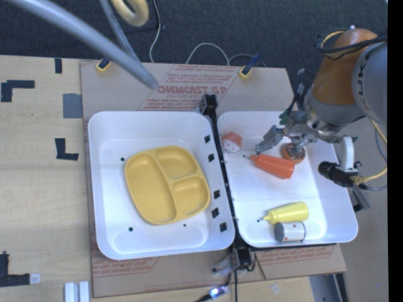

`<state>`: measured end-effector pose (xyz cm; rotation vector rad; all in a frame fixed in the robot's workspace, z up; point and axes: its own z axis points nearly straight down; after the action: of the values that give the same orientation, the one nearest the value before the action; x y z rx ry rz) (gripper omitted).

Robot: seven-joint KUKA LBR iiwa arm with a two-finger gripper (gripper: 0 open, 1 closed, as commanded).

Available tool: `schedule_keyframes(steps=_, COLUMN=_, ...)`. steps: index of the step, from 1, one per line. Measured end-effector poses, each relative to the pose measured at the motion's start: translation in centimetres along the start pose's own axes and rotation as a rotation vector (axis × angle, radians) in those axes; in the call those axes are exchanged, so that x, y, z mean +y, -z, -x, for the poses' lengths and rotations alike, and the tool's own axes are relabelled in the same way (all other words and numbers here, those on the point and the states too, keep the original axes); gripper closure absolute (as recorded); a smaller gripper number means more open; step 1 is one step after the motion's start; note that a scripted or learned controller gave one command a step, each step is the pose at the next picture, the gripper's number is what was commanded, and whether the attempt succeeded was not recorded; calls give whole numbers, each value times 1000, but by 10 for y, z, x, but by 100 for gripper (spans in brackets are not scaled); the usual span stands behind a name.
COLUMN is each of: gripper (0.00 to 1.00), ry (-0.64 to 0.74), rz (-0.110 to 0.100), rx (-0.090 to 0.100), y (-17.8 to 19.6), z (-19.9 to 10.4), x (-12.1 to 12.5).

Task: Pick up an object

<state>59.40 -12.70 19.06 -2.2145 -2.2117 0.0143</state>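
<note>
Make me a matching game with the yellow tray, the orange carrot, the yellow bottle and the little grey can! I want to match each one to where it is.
Things:
1. yellow tray
2. orange carrot
3. yellow bottle
4. grey can

Places:
A. right bin, at its near edge
B. left bin
C. right bin, just under the gripper
D. right bin, between carrot and can

Pairs: 1-B, 2-C, 3-D, 4-A

Mostly smooth plastic on my screen, set over matt board.

I read both white bins [101, 187] as smooth plastic with a soft sheen; the yellow divided plate [167, 184] looks like duller moulded plastic. The orange carrot [274, 165] and yellow bottle [288, 213] seem glossy plastic, the small can [289, 231] metallic grey. The cardboard sheet [189, 90] is matt brown, the worktop [38, 194] pale wood-grain.
</note>
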Motion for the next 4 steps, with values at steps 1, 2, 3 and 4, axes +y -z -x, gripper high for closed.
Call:
schedule_keyframes(steps=1, gripper=0, ry=3, rz=13, rx=-2, y=7, z=0, x=3)
schedule_keyframes(steps=2, gripper=0, ry=3, rz=9, rx=-2, y=-42, z=-5, x=-5)
schedule_keyframes(steps=3, gripper=0, ry=5, rz=37, rx=-7, y=-76, z=0, x=-1)
schedule_keyframes(steps=4, gripper=0, ry=4, rz=44, rx=-11, y=-82, z=1, x=4)
